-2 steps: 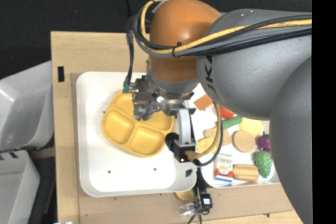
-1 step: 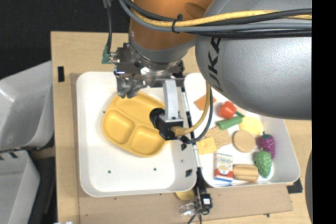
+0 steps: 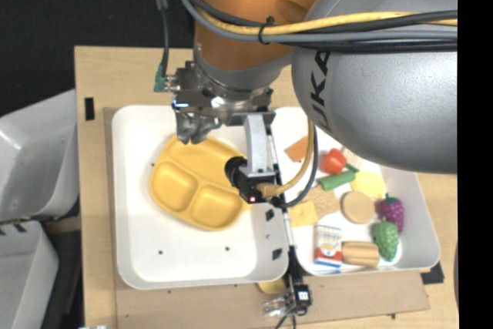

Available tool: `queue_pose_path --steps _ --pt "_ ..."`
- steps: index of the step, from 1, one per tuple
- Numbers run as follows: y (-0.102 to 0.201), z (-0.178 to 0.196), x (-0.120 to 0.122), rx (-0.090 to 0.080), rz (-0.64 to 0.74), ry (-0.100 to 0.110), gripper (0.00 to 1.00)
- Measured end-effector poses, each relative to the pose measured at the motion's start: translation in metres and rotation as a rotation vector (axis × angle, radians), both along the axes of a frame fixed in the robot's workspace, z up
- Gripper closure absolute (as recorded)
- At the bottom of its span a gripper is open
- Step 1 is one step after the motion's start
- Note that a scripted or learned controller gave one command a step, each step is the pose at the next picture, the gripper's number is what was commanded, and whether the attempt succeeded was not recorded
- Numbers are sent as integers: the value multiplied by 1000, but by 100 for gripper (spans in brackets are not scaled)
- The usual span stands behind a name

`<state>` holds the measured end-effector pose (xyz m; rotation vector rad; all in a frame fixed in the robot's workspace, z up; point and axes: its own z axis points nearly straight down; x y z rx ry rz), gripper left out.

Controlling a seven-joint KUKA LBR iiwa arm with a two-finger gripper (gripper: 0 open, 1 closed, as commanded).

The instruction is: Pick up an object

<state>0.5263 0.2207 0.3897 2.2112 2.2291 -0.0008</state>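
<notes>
Gripper (image 3: 194,136) hangs over yellow tray's (image 3: 192,185) rim.

Left bin (image 3: 131,243): a yellow divided tray (image 3: 192,185) takes up its upper middle, with the arm's wrist (image 3: 231,88) directly above the tray's upper edge. The lower part and left margin of the floor offer open passage.

Right bin (image 3: 420,243): crowded. Toy foods lie close together, among them a red pepper (image 3: 333,160), a round biscuit (image 3: 357,206), grapes (image 3: 390,208) and a small carton (image 3: 328,246), with little gap between them. The arm's grey body (image 3: 385,73) overhangs the upper part of this bin. A cable (image 3: 286,231) runs along the divide between the bins.
</notes>
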Motion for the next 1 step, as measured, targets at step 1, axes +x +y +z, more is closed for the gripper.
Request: queue_pose_path --steps 1 --pt "-50 -27 -38 -1 -10 4 100"
